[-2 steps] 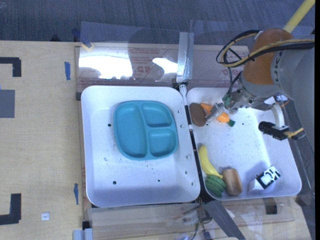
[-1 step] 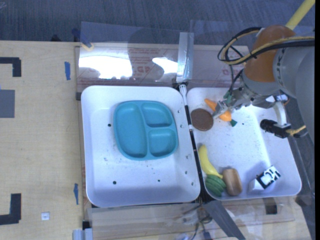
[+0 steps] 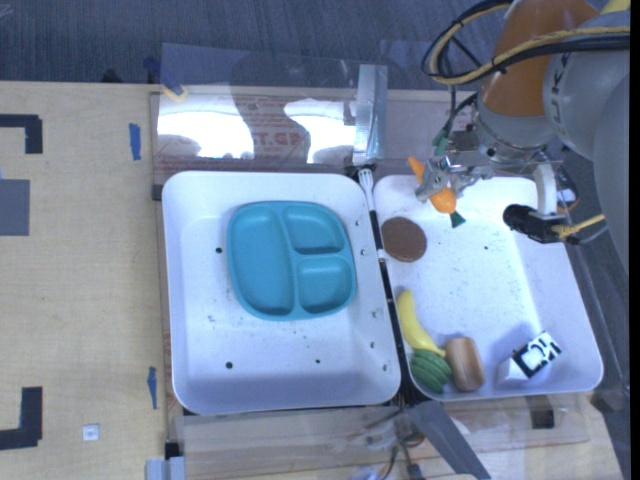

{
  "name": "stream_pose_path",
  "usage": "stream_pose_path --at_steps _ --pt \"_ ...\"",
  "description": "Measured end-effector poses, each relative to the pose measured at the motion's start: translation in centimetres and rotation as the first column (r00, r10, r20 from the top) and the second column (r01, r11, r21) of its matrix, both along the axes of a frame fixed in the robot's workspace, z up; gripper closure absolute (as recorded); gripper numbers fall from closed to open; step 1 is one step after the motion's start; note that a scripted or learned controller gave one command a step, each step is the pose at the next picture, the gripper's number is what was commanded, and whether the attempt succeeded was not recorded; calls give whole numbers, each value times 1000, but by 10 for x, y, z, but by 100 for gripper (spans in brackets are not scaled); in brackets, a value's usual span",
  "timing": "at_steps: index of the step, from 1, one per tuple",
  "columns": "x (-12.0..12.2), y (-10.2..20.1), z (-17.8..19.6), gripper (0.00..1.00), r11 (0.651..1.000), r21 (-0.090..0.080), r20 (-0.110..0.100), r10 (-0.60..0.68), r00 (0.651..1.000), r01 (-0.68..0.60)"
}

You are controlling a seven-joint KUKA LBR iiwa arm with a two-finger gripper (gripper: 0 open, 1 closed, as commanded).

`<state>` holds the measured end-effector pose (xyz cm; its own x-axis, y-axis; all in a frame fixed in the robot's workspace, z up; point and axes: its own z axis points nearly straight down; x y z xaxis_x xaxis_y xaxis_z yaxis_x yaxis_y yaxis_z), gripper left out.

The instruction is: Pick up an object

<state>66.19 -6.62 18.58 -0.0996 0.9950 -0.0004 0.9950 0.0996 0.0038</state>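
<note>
My gripper hangs over the back of the right bin, near its left corner. It is shut on a small orange toy carrot with a green tip, which shows between and just below the fingers. The carrot appears lifted off the bin floor. The grey arm with its orange band comes in from the upper right.
In the right bin lie a brown round disc, a yellow banana, a green ribbed item, a brown bun-like piece and a black-and-white block. The left bin holds a teal divided plate.
</note>
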Motion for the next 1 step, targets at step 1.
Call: stream_pose_path --at_steps 1 --pt "-40 -14 -3 100 1000 0 -10 6 1000 -6"
